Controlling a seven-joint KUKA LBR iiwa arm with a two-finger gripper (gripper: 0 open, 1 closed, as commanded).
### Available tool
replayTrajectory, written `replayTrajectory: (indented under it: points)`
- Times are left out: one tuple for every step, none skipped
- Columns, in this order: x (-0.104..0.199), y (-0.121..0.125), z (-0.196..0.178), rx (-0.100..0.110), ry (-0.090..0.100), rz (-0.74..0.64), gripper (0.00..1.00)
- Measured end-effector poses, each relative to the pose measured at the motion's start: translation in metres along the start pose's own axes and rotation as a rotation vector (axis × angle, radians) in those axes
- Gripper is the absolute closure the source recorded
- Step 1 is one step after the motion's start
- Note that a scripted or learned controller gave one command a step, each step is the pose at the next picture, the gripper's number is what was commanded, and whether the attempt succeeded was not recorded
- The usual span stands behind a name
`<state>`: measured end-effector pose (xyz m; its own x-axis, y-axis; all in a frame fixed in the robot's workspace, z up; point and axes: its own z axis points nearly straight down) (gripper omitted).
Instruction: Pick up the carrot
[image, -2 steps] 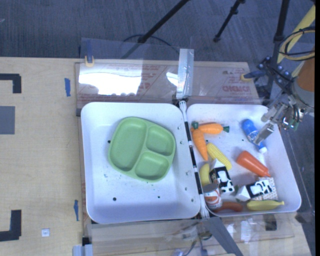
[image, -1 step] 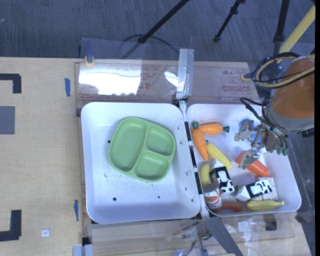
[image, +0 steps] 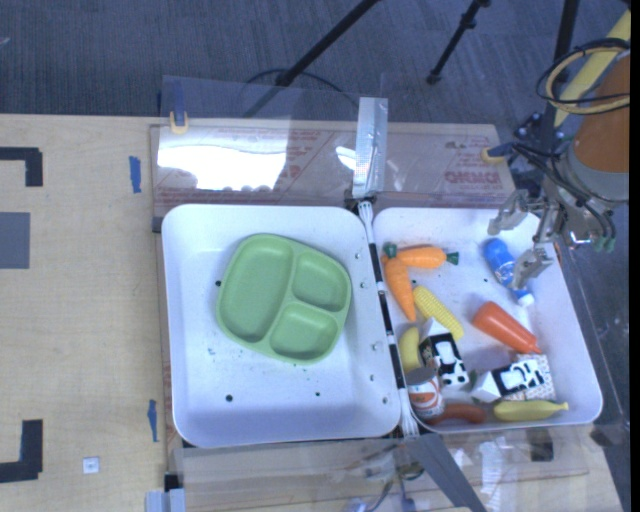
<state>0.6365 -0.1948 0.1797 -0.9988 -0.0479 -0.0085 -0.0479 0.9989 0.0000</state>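
Two shallow white plastic bins with rounded corners sit side by side on the pale wooden counter (image: 80, 300). The left bin (image: 190, 400) carries a matte green plate (image: 285, 297), smooth and divided into three compartments, lying a little tilted in the frame. The right bin (image: 585, 380) holds a scatter of toy food. Near its upper left, a glossy orange carrot (image: 420, 257) with a small green stem end lies roughly level, and a second, tapered carrot (image: 400, 288) runs down beside the dividing wall, the two meeting near their tops. Just below them lies a bumpy yellow corn cob (image: 438, 310) set on a slant. Toward the right of the bin sits a smooth orange cone-shaped piece (image: 505, 326), and above it a small blue bottle (image: 501, 258) with a white cap. Along the lower edge are two black-and-white patterned blocks (image: 520, 378) and a slim yellow banana (image: 530, 408). The gripper (image: 530, 245) hangs over the upper right of the right bin, its metal fingers spread apart with nothing between them, just beside the blue bottle and well apart from both carrots.
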Motion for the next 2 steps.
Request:
replayTrajectory:
  points:
    - [-0.036, 0.062, -0.007, -0.002, 0.0, -0.251, 0.0]
    - [0.05, -0.028, 0.064, 0.002, 0.0, -0.452, 0.0]
